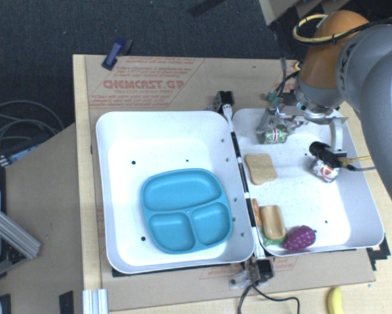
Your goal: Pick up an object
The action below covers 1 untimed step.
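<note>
- Your metal end effector (275, 124) pinches a small green-patterned can (274, 135).
- A smooth blue three-compartment tray (185, 209) lies in the left bin (117, 175).
- A knobbly purple grape bunch (299, 238) sits near a tan bread slice (260, 167).

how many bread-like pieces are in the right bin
2. One tan slice lies near the bin's left wall, mid-way down; a bread roll sits lower, beside the purple grapes. The arm may hide more.
</note>
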### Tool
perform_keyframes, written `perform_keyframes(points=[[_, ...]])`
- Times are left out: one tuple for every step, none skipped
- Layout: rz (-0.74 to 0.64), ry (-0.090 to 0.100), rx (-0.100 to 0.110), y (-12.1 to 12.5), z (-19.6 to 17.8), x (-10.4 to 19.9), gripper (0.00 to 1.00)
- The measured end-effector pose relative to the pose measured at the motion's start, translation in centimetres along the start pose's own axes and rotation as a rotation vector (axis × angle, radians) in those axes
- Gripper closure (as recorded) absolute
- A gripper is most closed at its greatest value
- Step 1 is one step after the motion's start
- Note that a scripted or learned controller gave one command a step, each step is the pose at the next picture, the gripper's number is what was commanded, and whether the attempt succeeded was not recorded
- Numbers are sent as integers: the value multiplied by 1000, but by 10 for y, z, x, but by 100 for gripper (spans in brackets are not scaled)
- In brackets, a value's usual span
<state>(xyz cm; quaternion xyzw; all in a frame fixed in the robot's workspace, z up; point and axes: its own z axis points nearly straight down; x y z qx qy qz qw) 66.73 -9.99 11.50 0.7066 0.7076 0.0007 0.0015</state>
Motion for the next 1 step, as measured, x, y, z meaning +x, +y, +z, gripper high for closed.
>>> perform_keyframes(points=[[-1, 2, 2, -45, -71, 48, 100]])
